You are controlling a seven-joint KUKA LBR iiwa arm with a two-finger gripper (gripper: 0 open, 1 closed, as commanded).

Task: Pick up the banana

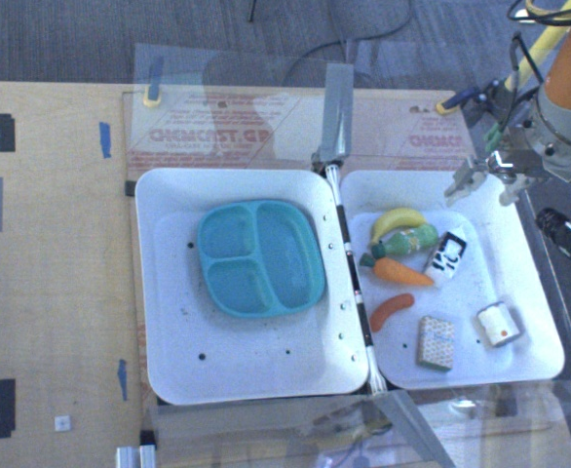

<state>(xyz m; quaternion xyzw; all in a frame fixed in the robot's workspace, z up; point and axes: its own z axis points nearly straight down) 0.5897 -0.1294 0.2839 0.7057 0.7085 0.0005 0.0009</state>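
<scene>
Gripper: I see it at the upper right corner of the right bin, two pale fingers spread apart and pointing down, nothing between them. It hangs above the bin's far rim, well apart from every item.

Banana: yellow, curved, lying flat in the upper left part of the right bin, close to the divider between the bins. It arches with its ends pointing toward the near side. I judge the approach step is in hand: travel toward the left, then descend.

Green item: just beside the banana's inner curve, apparently touching it. I would close across the banana's crown, at the top of the arch, so the fingers avoid this neighbour.

Carrot: orange, lying below the green item, near enough that a low, sloppy descent could nudge it.

Black-and-white box: just beside the banana's right tip; I would keep the right-hand finger clear of it.

Red sausage-shaped item, speckled block, small white cylinder: nearer part of the bin, well apart from the grasp.

Left bin: holds a blue divided plate; not involved.
</scene>
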